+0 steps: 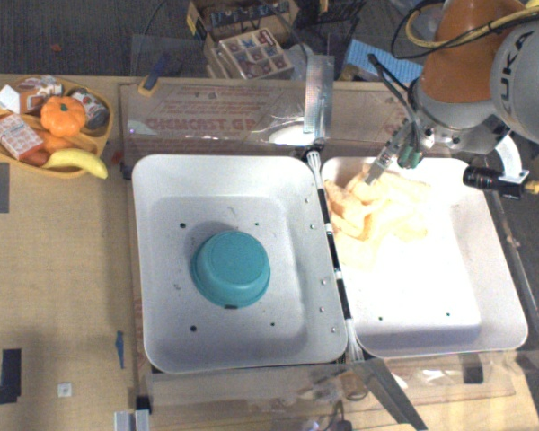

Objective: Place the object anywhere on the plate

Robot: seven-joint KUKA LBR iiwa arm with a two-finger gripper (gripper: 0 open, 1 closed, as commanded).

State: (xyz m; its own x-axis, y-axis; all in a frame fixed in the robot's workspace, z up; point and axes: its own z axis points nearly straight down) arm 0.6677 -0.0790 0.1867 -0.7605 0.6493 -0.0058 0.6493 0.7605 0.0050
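Pale yellow object (370,212) in right bin (485,330), around 10 o'clock; overexposed, probably soft and light. Best pinched at a raised fold. Claw (391,162) above it; grip state unclear. Teal plate (232,268) in left bin (162,196).

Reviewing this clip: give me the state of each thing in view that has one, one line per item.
Teal plate: upside down in the left bin, nothing on it.
Pale orange object: lying in the right bin near its upper left corner, not on the plate.
Gripper: poised just above the pale orange object; grasp cannot be told.
Fruit basket: on the bench at far left, filled with toy food.
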